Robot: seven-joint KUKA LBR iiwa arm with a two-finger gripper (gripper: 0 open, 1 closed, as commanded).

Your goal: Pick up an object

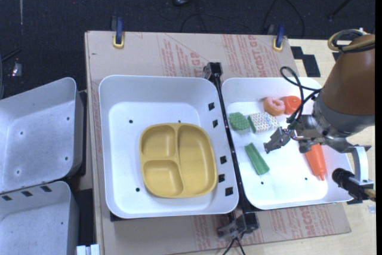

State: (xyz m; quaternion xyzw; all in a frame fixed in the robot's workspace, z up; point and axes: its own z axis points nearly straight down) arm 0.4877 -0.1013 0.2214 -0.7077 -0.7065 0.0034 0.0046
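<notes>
From above, the pincer (276, 143) hangs open and empty over the right bin (280, 197) — just right of a green stick (258, 159), with an orange carrot (316, 160) near its other side.

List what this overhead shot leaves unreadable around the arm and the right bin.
- End effector: dark and small, finger state unreadable.
- Orange carrot-like toy: upper end hidden under the arm's wrist.
- Red piece behind the pink ring: partly covered by cable, shape unclear.
- Right bin: right rim hidden by the arm.
</notes>
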